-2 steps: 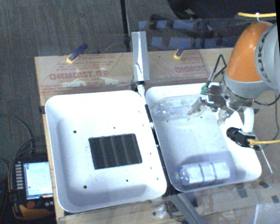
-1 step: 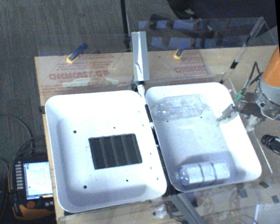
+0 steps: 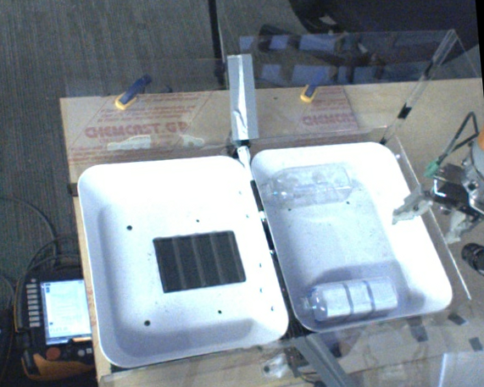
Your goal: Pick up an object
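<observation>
A dark ribbed rectangular pad (image 3: pixel 199 260) lies flat in the middle of the left bin (image 3: pixel 106 201). In the right bin (image 3: pixel 375 158), a clear plastic container (image 3: pixel 311 185) rests against the far wall. A clear bottle-like pack (image 3: pixel 354 298) lies along the near wall. My gripper (image 3: pixel 412 208) hangs at the right rim of the right bin, apart from all three objects and with nothing seen in it. The rest of the arm is cut off at the right.
The bins meet at a narrow seam (image 3: pixel 262 229) in the middle. Behind them lies a cardboard sheet (image 3: pixel 159 124) with clamps and an upright metal post (image 3: pixel 240 95). A handheld control pendant (image 3: pixel 53 313) sits left of the bench. Cables and hardware (image 3: pixel 477 251) crowd the right edge.
</observation>
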Controlling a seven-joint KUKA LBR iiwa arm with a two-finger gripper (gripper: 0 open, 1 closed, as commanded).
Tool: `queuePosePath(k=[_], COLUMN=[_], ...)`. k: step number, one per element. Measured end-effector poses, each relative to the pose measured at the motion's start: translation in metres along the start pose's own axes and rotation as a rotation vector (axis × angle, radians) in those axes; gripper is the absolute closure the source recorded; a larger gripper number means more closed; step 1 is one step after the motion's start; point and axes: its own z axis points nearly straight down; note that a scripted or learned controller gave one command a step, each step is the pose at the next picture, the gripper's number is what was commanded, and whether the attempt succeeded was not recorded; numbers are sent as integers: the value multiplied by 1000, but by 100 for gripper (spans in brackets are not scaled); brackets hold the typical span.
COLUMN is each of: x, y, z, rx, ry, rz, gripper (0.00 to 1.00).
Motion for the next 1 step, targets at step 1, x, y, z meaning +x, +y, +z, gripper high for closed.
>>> queuePosePath(k=[1], x=[91], y=[-44], z=[44], rx=[2], ry=[1], rz=[87], gripper=[0])
